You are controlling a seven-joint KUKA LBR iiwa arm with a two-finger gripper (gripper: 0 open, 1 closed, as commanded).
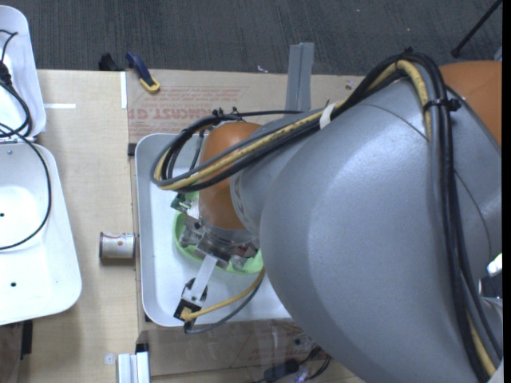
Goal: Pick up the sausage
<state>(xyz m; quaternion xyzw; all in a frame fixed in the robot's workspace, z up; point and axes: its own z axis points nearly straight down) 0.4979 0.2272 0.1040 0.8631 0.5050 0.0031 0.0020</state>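
Camera view:
- Arm (359, 238): grey, covers ctr and right of frame. Orange band (217, 170) sits at frame ctr. Wrist points down into right bin (156, 294).
- Grip state: cannot tell, wrist covers it.
- Sausage position: cannot tell.
- Green item (182, 244): in right bin, partly under wrist. Edge shows at wrist's left and lower sides.
- Yellow cable (231, 298): loops along lower part of right bin.
- Left bin (48, 278): left edge of frame, black cable (40, 183) draped across it.
- Small cylinder (117, 246): on bench between bins.
- Blue/yellow clamp (142, 72): upper left.
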